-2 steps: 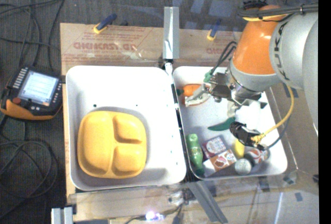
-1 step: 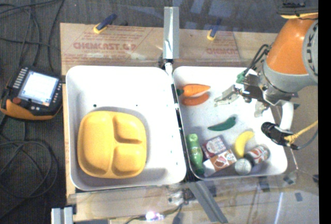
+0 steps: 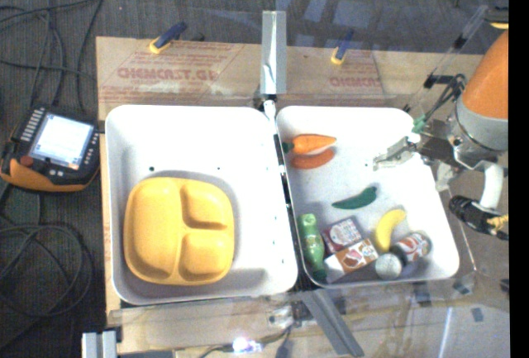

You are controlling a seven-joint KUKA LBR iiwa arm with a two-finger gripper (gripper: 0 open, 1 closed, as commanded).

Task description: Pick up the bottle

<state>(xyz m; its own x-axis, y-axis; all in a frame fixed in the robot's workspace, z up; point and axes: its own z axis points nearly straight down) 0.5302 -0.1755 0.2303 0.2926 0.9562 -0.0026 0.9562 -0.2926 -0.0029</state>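
The bottle (image 3: pixel 312 239) is small and green. It lies along the left wall of the right bin (image 3: pixel 364 121), near the front corner, with its cap end toward the back. My gripper (image 3: pixel 393 154) hangs over the right side of that bin, well to the right of the bottle and farther back. It is apart from every object. The grey wrist and the orange band (image 3: pixel 494 75) reach in from the right edge.
Crowded beside the bottle at the bin's front are two small cartons (image 3: pixel 350 245), a banana (image 3: pixel 388 228), a can (image 3: pixel 412 246) and a grey ball (image 3: pixel 388 265). A green pepper (image 3: pixel 355 199) and a carrot (image 3: pixel 312 146) lie farther back. The left bin holds a yellow divided plate (image 3: pixel 179 231).
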